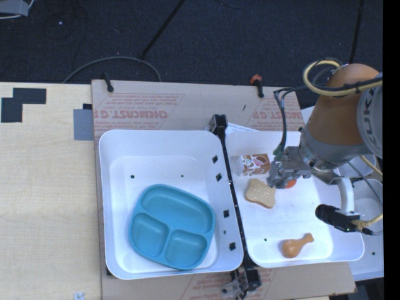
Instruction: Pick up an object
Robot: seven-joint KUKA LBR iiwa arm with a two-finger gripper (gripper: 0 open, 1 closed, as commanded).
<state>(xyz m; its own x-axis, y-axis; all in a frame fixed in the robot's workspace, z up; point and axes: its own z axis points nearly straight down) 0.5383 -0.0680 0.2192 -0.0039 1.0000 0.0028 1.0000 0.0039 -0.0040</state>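
My pincer is hanging low in the right bin, just beside a toast slice and near a small brown packet. A toy drumstick is lying nearer the front. A blue divided tray is sitting in the left bin.

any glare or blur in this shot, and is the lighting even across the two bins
In the camera view, light falls evenly on both shallow white bins, which look bright but not blown out; the blue three-compartment plastic tray shows only a soft sheen; the slice-shaped tan toy bread is a little soft; the dark floor above the bench is underexposed.
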